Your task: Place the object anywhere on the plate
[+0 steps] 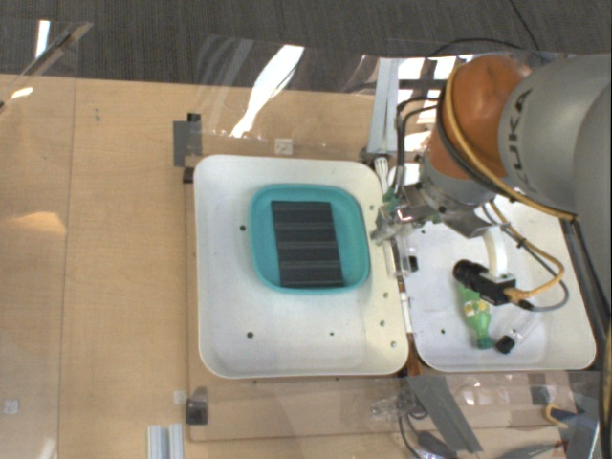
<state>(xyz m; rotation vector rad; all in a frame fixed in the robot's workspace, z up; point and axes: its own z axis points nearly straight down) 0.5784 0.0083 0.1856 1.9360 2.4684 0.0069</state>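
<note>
The green object (475, 315) lies in my right bin (564, 352), looking light and slippery, best pinched across its middle; whether my claw (392, 220) is apart I cannot tell.

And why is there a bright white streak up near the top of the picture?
In the camera view, the streak is glare, probably room light bouncing off a clear sheet by the left bin; a smaller glint shows at far left. The teal plate looks sharp and evenly lit, and the arm close to the lens is slightly soft.
</note>
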